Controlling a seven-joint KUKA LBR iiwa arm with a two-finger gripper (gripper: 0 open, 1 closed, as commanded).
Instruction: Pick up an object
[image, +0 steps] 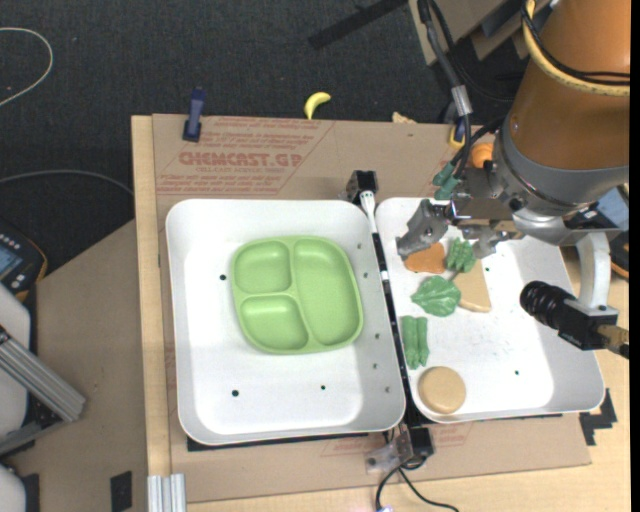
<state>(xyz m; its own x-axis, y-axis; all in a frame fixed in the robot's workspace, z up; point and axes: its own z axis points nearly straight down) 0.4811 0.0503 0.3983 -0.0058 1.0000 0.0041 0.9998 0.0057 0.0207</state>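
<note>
Orange plastic is what I am aiming at, a flat slice-shaped toy food piece (427, 260) lying in the right bin (560, 385), near its upper left corner, partly tucked under the jaws (432, 232); I am judging it to be light, stiff and fairly slick, so a pinch across its thin edges looks better than pressing on its face; the grey fingers are hanging just above it, and I cannot tell whether they are apart or together, since the metal parts overlap from this slant. Just beside it I am seeing a small green leafy sprig (461, 254), a broader green leaf (436, 295) and a tan wedge (476, 293), the three touching or nearly so; I am expecting the crowding to be the trouble, because a closing finger could catch the sprig instead of the orange piece. Lower in the same bin a green pod-like piece (414, 340) and a round tan biscuit (442, 389) are lying well apart from the cluster; those look easier to reach cleanly, the pod being narrow enough to grip across its width. In the left bin (200, 300) a pale green divided plate (296, 295) is sitting alone; it looks wide and smooth, and only its rim offers a hold. Both bins are resting on the brown board of the table (250, 150).
</note>
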